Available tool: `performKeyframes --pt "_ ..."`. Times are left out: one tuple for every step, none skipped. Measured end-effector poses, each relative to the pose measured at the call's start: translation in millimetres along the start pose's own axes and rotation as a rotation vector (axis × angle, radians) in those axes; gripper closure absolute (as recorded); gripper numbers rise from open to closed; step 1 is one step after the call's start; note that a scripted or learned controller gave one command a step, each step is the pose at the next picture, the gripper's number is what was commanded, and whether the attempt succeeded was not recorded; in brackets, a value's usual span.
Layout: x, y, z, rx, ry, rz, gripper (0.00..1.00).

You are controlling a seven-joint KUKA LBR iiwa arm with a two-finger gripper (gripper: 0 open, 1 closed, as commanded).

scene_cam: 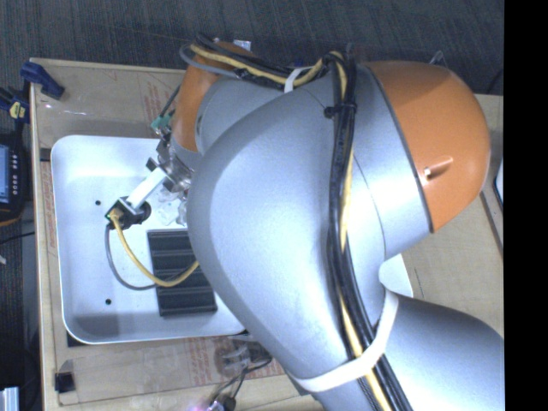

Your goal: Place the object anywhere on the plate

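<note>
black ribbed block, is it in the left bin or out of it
In. The black ribbed block lies flat on the floor of the left bin, partly hidden by the arm.

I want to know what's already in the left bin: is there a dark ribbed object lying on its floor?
Yes, a dark ribbed rectangular object lies flat on the floor of the left white bin, beside a looping yellow cable.

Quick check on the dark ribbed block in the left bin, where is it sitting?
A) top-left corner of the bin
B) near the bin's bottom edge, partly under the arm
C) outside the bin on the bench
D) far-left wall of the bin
B: the dark ribbed block lies on the floor of the left bin toward its lower edge, its right side cut off by the grey arm, with the yellow cable looping beside it.
</note>
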State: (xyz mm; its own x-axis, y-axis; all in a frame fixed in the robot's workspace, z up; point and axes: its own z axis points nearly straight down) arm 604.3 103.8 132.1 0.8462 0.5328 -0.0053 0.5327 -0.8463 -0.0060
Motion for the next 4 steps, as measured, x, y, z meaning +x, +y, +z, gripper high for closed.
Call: performKeyframes --pt "48 -11 -54 -0.002 0.003 -0.466 1.0" --pt "82 -36 -106 -0.005 0.003 -0.957 1.0" --pt "99 -64 -23 -0.002 -0.003 -1.434 1.0" --pt "29 -9 -6 -0.003 -0.005 -1.777 1.0"
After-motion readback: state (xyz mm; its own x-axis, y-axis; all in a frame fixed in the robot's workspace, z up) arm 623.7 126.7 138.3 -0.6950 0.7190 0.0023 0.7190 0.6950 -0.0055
